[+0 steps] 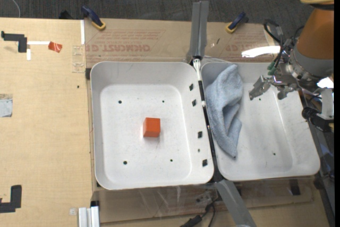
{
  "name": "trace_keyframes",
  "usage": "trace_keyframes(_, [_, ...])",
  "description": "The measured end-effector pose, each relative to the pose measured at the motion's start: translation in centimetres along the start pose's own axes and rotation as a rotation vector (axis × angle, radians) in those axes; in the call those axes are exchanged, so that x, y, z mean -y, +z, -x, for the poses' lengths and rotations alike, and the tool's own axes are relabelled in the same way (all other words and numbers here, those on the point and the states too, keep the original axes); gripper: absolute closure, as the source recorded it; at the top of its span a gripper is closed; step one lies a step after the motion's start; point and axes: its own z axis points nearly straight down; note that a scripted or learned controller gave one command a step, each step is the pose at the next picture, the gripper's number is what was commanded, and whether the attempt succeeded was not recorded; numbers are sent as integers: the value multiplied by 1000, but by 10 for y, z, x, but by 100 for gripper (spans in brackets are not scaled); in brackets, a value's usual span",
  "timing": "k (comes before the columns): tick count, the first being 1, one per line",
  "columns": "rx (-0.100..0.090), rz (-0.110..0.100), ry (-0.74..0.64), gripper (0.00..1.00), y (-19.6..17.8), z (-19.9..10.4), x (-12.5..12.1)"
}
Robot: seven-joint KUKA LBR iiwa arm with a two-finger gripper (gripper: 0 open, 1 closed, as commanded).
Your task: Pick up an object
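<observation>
Towel (224, 108), grey and crumpled, lies against the centre divider (202, 109) inside the right bin (276, 162), long axis running along that divider. Hand (271, 87) hangs over the same bin on the side away from the divider, fingers spread wide with nothing between them, so the towel is the nearer target. Orange cube (152, 127) sits across the divider, mid left bin (106, 130), well apart from the hand.

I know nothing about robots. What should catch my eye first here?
Likely the orange block, alone near the middle of the left bin. Next, the grey-blue towel crumpled against the left wall of the right bin. Then the arm's pincer, poised over that bin's upper right, beside the towel.
</observation>
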Motion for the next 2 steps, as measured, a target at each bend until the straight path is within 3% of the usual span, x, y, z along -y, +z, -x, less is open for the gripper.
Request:
trace_keyframes(1, [0,3,-86,0,109,-20,17])
trace_keyframes(2, [1,4,-115,0,109,-43,9])
